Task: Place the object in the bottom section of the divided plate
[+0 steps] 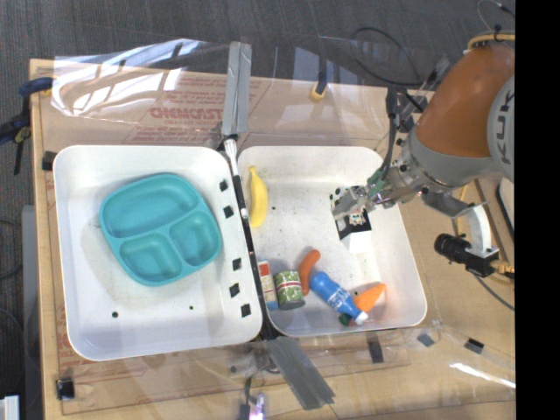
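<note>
A teal divided plate (160, 227) lies in the left bin (87, 322), with one long section at the top and two smaller ones along its lower right side. The plate's sections hold nothing. My gripper (352, 213) hangs over the right side of the right bin (398, 261), above bare white floor. It is well apart from the plate and from the loose objects. A yellow banana (255, 197) lies at that bin's left wall. Nothing shows in the gripper's grasp.
Along the right bin's front lie a green can (288, 289), an orange carrot-like piece (309, 261), a blue bottle (332, 292) and an orange object (372, 297). A divider wall with black clips (234, 234) separates the bins. Cables run behind the arm.
</note>
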Tool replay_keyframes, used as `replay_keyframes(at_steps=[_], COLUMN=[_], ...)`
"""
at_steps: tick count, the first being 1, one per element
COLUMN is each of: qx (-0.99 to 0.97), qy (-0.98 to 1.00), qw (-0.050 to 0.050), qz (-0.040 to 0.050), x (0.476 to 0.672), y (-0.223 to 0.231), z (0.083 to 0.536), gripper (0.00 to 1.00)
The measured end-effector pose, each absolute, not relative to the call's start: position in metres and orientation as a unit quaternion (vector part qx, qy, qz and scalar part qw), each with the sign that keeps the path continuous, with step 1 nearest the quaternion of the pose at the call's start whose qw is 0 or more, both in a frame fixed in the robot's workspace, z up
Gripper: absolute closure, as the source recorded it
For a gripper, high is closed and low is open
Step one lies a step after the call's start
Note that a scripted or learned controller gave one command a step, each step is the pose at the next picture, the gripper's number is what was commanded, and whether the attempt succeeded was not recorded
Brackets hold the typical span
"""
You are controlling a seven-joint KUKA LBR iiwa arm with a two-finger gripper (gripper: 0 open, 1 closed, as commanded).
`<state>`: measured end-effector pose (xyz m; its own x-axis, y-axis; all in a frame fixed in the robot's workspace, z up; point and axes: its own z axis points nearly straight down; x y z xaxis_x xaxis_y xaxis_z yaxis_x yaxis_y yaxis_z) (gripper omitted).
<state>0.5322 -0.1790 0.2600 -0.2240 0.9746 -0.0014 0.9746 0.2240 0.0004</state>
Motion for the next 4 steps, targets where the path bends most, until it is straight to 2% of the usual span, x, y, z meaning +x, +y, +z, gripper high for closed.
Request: replay_keyframes(at_steps=[1,2,3,4], qx=[0.604,0.533,0.488,0.489], qy=[0.797,0.846,0.873,0.873], qw=[-0.002,-0.001,-0.001,-0.001], qz=[-0.0012,-0.0010,-0.0014,-0.0013], x=[0.498,0.545,0.582,0.582], y=[-0.084,-0.015,0.060,0.059], z=[0.244,0.210,0.190,0.190], gripper=[1.00,1.00,1.00,0.00])
